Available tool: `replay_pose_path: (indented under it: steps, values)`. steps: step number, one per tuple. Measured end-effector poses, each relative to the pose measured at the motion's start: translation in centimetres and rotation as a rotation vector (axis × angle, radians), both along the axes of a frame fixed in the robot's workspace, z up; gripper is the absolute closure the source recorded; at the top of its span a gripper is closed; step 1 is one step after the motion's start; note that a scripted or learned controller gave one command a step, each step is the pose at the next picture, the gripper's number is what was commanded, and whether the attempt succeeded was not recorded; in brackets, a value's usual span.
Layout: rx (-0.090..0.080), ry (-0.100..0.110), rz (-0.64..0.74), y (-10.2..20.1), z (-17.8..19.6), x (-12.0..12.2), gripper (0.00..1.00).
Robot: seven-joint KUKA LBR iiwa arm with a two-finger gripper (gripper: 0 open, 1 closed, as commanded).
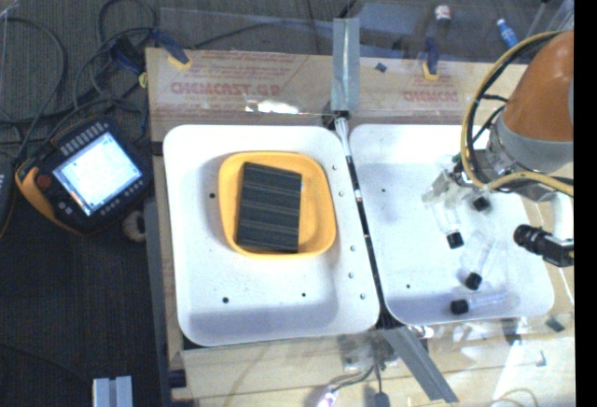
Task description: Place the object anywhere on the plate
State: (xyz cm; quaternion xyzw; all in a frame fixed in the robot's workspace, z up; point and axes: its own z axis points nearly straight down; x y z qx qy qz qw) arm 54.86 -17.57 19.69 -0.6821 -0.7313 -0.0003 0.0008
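Orange-banded arm (550, 88) rides highest, at the right edge of the frame. Below it the gripper (465, 251) hangs over the right bin (410, 209), a clutter of clear parts and small black fittings. Cannot tell whether it is released or clenched, and nothing shows held in it.

Outward, left of centre: the left bin (270, 293) carries the yellow plate (229, 176). The object (269, 207), a dark ribbed rectangular slab, lies flat on the plate's middle, long side running up the frame, inside the rim.

Judgement: placement looks met as things lie. The slab reads stiff, flat and probably light, and the ribs should resist slipping. Best hold would be across the two long edges at mid-length. Its low profile leaves little edge to pinch against the plate.

Teach pendant (89, 176) sits on the floor at far left.
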Motion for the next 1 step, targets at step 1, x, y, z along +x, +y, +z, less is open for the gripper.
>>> replay_pose_path:
  steps: [1]
  values:
    - [0.0, 0.0, 0.0, -0.01, 0.0, 0.0, 0.0]
